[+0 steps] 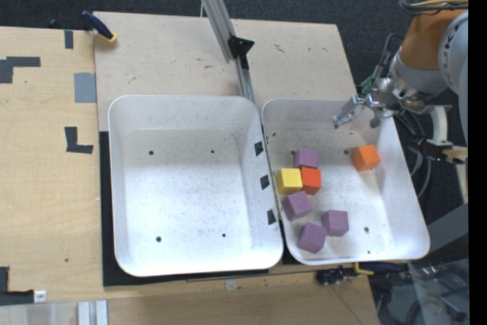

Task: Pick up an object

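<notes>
The right-hand shallow white plastic bin [396,217] holds the blocks, and the grey metal two-finger gripper [356,113] hangs at its far rim, fingers spread wide, nothing between them. Nearest target: the small orange cube [366,157], just below the gripper, toward the near edge.

White bins [186,106]; purple, yellow [289,180], orange blocks [366,157].

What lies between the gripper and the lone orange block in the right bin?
Nothing: in the camera view, bare white bin floor separates the gripper from the orange block.
</notes>
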You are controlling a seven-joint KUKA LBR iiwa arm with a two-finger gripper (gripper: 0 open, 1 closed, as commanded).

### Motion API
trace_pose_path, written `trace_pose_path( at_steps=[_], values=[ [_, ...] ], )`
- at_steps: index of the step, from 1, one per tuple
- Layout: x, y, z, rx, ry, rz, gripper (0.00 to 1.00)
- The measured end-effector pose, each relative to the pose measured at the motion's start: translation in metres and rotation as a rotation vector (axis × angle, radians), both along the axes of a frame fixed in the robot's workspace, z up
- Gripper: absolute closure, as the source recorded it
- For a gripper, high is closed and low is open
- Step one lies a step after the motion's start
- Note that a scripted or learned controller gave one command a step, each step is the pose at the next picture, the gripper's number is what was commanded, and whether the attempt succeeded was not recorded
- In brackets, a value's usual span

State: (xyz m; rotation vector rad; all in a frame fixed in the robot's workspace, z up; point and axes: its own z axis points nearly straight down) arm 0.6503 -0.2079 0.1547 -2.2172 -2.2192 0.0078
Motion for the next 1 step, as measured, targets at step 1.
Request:
trace_pose_path(
  at_steps=[1],
  values=[
    [0.0031, 0.0056, -0.0633, 0.001, 0.0, 0.002, 0.0]
  ],
)
